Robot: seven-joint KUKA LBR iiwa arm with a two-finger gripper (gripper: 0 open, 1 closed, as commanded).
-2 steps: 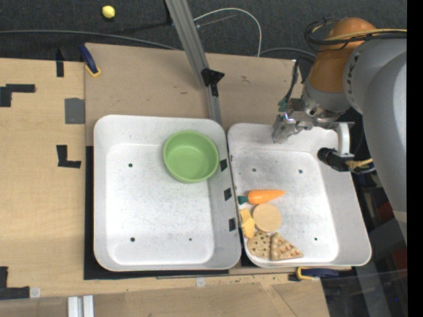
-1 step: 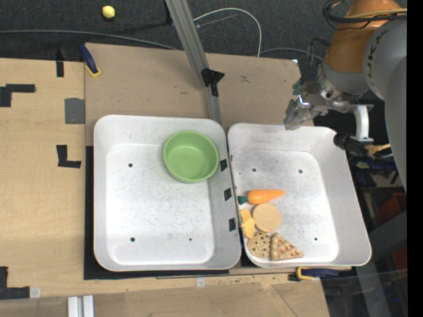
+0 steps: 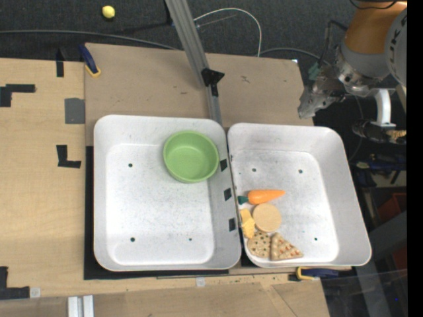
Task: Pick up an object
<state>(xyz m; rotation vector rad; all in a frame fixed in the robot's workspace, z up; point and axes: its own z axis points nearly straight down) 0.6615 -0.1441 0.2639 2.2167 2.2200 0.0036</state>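
Note:
In the right bin (image 3: 330, 177) several toy foods lie near the front left corner: an orange carrot (image 3: 266, 195), a round tan cookie (image 3: 267, 217), a yellow piece (image 3: 246, 222), a brown cracker (image 3: 259, 246) and a pizza-like wedge (image 3: 284, 249). A green bowl (image 3: 191, 156) sits at the back of the left bin (image 3: 132, 210). My gripper (image 3: 308, 106) hangs above the bench just behind the right bin's back edge, well away from the foods. Nothing is seen between its fingers.
A grey metal pole (image 3: 188, 32) slants across the bench toward the gap between the bins. A small yellow ball (image 3: 108, 11) lies on the dark floor at the far left. Cables run behind the bench.

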